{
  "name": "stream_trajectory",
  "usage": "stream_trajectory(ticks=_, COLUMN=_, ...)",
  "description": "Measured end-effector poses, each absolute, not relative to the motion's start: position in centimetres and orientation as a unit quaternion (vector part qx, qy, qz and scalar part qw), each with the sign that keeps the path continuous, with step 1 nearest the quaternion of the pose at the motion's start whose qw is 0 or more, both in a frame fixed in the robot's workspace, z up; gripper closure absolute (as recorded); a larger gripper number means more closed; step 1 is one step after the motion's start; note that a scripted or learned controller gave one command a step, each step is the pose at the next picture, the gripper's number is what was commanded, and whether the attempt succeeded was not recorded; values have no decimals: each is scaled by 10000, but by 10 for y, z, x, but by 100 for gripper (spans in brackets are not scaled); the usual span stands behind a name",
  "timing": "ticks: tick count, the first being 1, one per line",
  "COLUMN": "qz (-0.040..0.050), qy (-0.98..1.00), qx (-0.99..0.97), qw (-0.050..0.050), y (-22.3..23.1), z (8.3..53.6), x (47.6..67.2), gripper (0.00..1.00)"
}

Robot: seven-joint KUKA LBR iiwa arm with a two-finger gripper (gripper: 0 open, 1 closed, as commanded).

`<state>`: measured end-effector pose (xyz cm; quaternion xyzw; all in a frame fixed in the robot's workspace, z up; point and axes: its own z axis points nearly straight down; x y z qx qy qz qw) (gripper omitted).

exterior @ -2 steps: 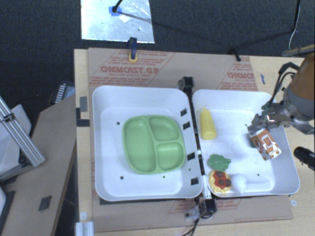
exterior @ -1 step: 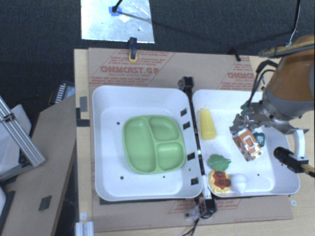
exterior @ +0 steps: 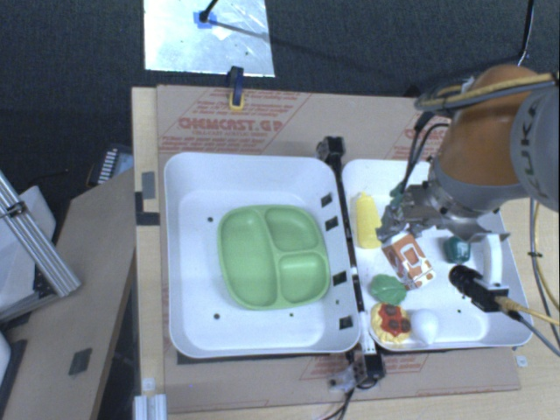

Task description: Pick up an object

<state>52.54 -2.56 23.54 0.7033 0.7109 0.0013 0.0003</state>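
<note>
As the gripper (exterior: 395,226) hangs over the right bin (exterior: 503,322), an orange-and-white carton (exterior: 409,262) lies just nearer, its long axis slanting near-right; jaw state unclear

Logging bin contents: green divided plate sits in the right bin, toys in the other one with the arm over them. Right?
Not quite. The camera view shows the green divided plate in the left bin, not the right one. The rest holds: the toys, such as the yellow piece and the green leaf-shaped piece, lie in the right bin, and the arm is over them.
</note>
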Motion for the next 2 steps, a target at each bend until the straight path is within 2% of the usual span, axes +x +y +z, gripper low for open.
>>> stream_trajectory(ticks=1, qz=8, qy=7107, qx=7035, qw=-3, y=30, z=229, x=526, gripper=100)
stream_trajectory(ticks=2, qz=14, qy=7109, qx=7033, qw=-2, y=90, z=222, x=544, gripper=100)
